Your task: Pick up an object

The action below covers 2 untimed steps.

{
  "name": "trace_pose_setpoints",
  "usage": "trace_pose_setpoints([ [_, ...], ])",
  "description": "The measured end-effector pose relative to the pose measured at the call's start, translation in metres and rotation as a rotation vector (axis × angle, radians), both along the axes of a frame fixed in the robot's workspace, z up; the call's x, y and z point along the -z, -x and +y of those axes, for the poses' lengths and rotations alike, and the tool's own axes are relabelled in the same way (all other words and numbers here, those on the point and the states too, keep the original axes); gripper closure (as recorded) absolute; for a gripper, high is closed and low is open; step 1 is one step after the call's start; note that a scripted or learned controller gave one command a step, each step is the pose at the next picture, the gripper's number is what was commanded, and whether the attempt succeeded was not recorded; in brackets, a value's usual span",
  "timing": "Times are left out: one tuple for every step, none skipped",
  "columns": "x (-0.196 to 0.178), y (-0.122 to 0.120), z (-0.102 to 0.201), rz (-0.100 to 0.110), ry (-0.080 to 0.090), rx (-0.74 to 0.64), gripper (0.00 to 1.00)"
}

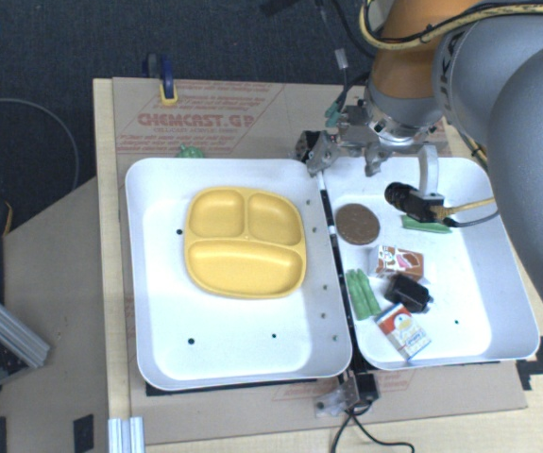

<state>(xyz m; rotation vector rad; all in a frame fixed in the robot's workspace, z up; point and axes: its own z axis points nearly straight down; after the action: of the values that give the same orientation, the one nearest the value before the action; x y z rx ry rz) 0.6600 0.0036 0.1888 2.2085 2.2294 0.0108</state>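
My gripper (343, 159) hangs above the back rim of the right bin (479, 281), close to the divider between the two bins. Its fingers stand apart, open, with nothing between them. Below it in the right bin lie a brown disc (357, 224), a green stick (426, 224), a red and white packet (399, 260), a black block (408, 293), green pods (361, 293) and a red, white and blue packet (405, 331). The brown disc is the nearest of these to the gripper.
The left bin (158, 281) holds a yellow divided plate (246, 242). A cardboard sheet (205, 116) lies under both bins, with a blue clamp (165, 72) at its back edge. The grey arm (507, 74) covers the upper right.
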Motion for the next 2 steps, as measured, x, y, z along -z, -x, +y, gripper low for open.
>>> trace_pose_setpoints([
  [-0.007, 0.001, -0.006, 0.003, 0.003, 0.008, 1.0],
  [-0.018, 0.049, 0.067, 0.012, 0.0, 0.003, 1.0],
])
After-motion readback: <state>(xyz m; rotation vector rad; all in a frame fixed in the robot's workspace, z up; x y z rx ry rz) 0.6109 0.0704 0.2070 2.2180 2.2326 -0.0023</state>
